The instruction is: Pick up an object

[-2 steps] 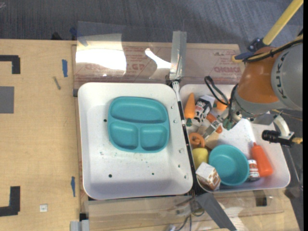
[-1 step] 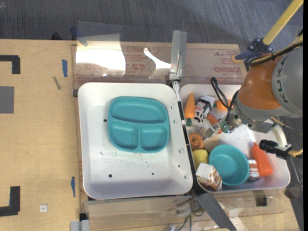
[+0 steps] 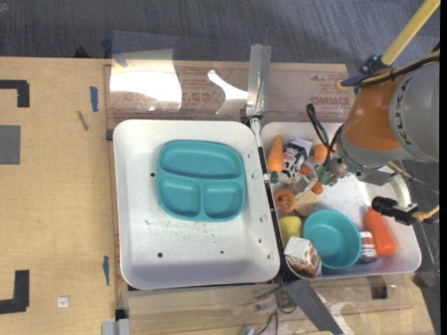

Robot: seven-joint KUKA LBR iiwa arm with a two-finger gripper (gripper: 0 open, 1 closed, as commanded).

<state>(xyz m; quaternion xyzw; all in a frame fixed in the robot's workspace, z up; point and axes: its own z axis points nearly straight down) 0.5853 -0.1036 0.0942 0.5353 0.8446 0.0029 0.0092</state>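
White plastic formed both shallow bins, one on each side of the central divider rail (image 3: 264, 180). The left bin (image 3: 133, 257), on the far side of that rail from the arm, held one teal divided tray (image 3: 201, 180) lying flat with three compartments; nothing else of note lay in it.

The right bin (image 3: 412, 253), on the arm's side of the rail, held the candidate objects, crowded against the rail, probably because the bin floor was small. Counted there: one carrot-shaped orange piece (image 3: 276, 153) just beside the rail; one small black-and-white carton (image 3: 297, 156) next out from it; one round orange item (image 3: 284, 200) and one yellow fruit-like item (image 3: 290, 225), both near the rail; one brown-and-white carton (image 3: 302, 255) at the rail's near end; one teal bowl (image 3: 332, 239) further from the rail; one orange bottle-shaped piece (image 3: 380, 233) well apart from the rail. Smaller pieces beneath the wrist could not be identified.

The gripper (image 3: 323, 172) was low over the cluster by the black-and-white carton, the arm reaching in from the side opposite the rail. Whether it was released or clenched could not be told, as the wrist and clutter masked it. No object was seen grasped; in my judgement the pick was not yet achieved.
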